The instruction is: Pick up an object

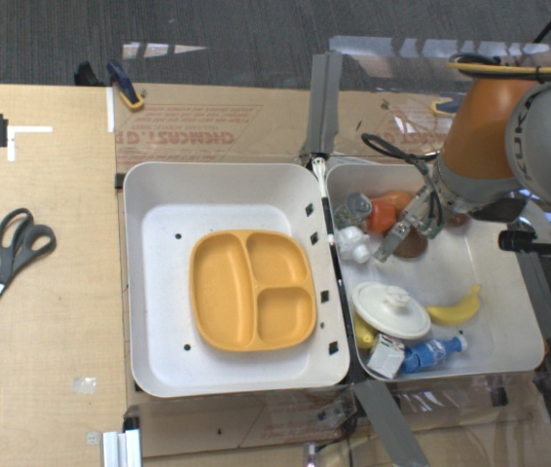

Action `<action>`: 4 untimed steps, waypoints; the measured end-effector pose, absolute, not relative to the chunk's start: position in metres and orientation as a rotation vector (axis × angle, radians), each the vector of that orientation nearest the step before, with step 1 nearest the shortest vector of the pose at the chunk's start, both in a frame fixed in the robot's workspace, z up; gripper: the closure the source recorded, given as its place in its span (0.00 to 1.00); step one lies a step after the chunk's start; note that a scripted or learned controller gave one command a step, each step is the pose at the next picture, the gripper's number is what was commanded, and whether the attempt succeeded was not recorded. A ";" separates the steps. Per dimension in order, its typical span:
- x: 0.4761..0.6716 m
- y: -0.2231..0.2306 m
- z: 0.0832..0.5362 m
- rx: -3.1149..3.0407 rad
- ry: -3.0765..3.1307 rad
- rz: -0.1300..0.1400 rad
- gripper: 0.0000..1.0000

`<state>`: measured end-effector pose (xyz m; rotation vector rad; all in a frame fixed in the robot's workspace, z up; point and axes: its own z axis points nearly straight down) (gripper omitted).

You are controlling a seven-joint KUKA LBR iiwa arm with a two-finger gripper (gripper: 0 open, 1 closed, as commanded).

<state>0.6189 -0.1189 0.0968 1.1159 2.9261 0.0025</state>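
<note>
the gripper [399, 238] is lowered into the right bin [495, 358], beside an orange object [389, 211]. whether its jaws are spread cannot be told.

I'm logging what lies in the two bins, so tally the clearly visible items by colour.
Yellow: 2, the divided plastic plate and the banana.
White: 1, the round knobbed lid.
Blue: 1, the bottle.
Orange-red: 1, the rounded object.
Total: 5; the cluttered remainder is unclear.
</note>
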 end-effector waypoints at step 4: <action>0.649 -0.117 0.103 1.787 2.615 -0.049 1.00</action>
